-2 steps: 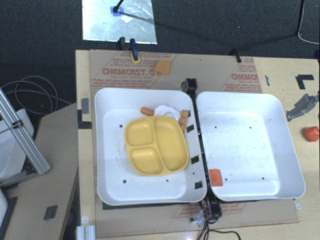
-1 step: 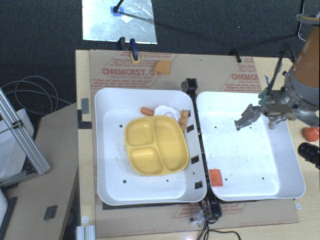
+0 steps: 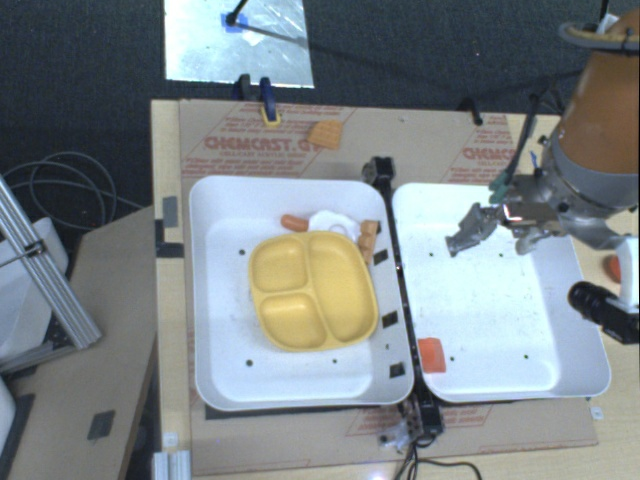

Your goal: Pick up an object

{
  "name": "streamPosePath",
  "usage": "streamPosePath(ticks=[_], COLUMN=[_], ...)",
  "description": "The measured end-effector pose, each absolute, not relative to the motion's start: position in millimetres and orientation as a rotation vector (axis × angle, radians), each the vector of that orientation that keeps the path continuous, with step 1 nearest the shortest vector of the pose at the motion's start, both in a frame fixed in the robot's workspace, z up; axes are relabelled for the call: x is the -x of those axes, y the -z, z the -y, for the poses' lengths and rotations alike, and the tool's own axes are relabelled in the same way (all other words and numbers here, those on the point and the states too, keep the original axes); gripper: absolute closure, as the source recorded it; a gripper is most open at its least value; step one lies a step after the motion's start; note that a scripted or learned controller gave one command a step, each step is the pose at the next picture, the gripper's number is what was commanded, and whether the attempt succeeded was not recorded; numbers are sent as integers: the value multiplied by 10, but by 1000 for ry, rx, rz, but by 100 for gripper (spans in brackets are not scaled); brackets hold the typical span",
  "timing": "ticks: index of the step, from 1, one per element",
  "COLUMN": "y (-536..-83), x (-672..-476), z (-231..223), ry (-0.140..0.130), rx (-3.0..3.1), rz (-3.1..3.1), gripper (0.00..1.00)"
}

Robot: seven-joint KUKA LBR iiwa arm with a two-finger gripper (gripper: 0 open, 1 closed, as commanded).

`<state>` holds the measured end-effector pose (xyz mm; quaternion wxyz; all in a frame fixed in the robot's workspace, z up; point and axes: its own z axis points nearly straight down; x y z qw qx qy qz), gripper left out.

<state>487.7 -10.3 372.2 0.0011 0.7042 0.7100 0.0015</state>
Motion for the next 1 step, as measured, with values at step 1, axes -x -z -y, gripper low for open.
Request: streamPosePath(ticks=[1], y=[-2874], x=[-4864], z=[426], ry=[6], rx=[-2226], rz=[-2221], gripper=[0])
